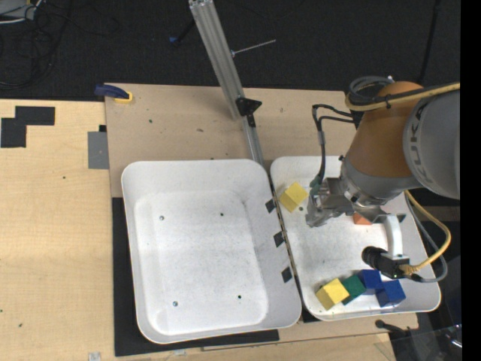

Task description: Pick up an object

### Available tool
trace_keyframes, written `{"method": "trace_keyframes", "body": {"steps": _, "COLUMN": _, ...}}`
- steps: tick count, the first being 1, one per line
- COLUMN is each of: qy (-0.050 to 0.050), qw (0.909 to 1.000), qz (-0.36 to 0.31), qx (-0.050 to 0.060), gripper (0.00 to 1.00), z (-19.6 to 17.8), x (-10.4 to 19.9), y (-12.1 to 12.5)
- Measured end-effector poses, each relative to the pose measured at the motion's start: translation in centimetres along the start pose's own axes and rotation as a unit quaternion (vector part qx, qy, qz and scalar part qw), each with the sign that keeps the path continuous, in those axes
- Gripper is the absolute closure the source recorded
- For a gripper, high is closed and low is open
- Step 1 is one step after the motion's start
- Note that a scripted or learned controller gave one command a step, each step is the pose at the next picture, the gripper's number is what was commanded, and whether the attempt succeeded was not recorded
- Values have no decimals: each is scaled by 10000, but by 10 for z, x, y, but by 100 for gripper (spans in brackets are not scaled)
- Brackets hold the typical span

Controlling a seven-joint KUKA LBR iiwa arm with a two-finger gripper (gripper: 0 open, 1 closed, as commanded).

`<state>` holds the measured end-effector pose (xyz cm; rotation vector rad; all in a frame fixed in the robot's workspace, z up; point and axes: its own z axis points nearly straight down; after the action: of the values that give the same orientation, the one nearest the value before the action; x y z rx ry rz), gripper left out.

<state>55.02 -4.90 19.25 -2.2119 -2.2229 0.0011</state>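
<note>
My gripper [316,215] hangs low over the middle of the right bin [331,254], below the grey arm with its orange band. A yellow block [294,196] lies just left of the gripper, near the bin's upper left part, apart from it. At the bin's front edge sit a yellow block [331,293], a green block [352,286] and two blue blocks [379,287] close together. A small orange piece [362,219] peeks out under the wrist. The arm hides how the fingers stand.
The left bin [143,201] sits beside the right one, parted by a rim with black clips. A slanted aluminium rail [222,59] rises behind the bins. Wooden bench surface stretches to the left.
</note>
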Motion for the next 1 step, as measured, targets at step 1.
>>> {"method": "trace_keyframes", "body": {"steps": 1, "qy": -3, "qw": 10000, "qz": -3, "qx": -13, "gripper": 100, "z": -14, "x": 58, "y": 13}}
